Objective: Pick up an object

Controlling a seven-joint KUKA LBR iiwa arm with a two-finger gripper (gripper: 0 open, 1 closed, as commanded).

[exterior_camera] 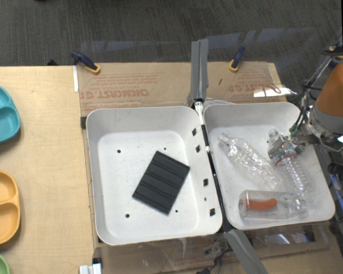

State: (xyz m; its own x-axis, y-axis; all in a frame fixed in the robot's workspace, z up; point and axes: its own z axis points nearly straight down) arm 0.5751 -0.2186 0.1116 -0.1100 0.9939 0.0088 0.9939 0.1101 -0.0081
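A black ribbed rectangular pad (161,182) lies flat and slanted in the left bin (103,122). The right bin (255,109) holds a crumpled clear plastic bottle (245,157), a second clear bottle (295,179) along its right side, and a clear tube with an orange piece inside (264,205) near the front wall. My gripper (282,148) hangs low in the right bin, right over the upper end of the second clear bottle. Whether it touches the bottle cannot be made out.
The grey arm with its orange band (333,97) enters from the right over the right bin's edge. A grey divider bar (199,70) runs between the bins at the back. Teal (0,118) and orange (3,206) trays sit on the wooden table at far left.
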